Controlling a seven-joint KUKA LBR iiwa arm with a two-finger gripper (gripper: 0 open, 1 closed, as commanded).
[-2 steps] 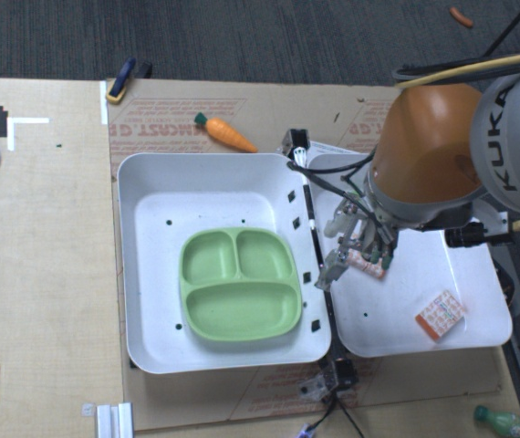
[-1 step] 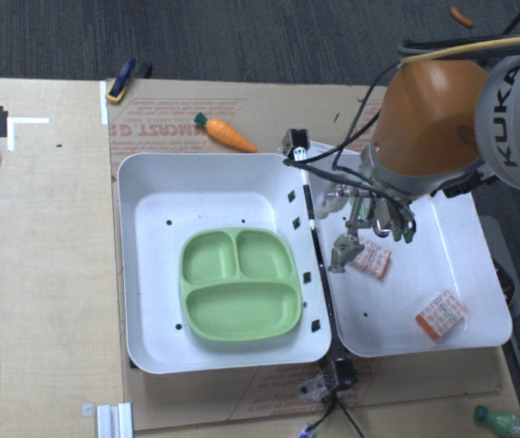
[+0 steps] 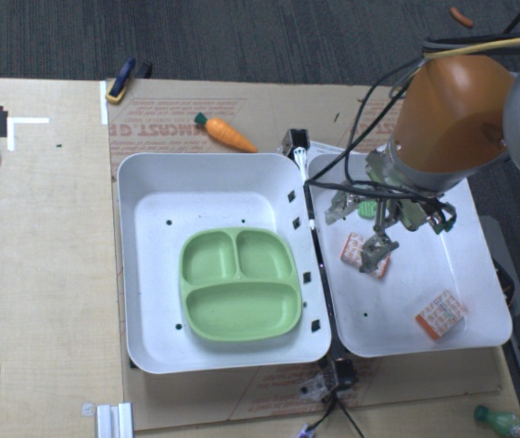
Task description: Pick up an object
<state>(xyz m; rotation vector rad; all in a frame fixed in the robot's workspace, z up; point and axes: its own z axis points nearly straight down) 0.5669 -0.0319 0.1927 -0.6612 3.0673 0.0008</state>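
White plastic forms both bins; the gripper (image 3: 378, 249) hangs low inside the right bin (image 3: 479, 272), below the orange band of the arm (image 3: 447, 112).

Gripper state: the two fingers point down and their tips sit at or on a small red-and-white packet (image 3: 362, 250). Whether the jaws are spread or closed cannot be told from this slant, and the packet cannot be confirmed as lying between the fingers.

Task progress, as a judgement:
- Approach appears complete. The gripper is down at object level.
- The grasp is unconfirmed. The packet appears to rest on the bin floor, so no lift is evident.
- Remaining: close on the packet, raise it clear of the bin.

Other candidates in the same bin:
- A second red-and-white packet (image 3: 441, 315) lies toward the camera and further to the arm's side of the gripper, near the bin's front rim.
- A small green item (image 3: 367, 210) lies just behind the gripper, partly hidden by the wrist hardware.

Edges and clearance:
- The wall dividing the bins runs close beside the gripper on the side away from the arm.
- The left bin (image 3: 141, 245), holding a green divided plate (image 3: 239, 284), lies beyond that wall.
- Open bin floor lies between the gripper and the second packet.
- A straight vertical lift looks unobstructed.
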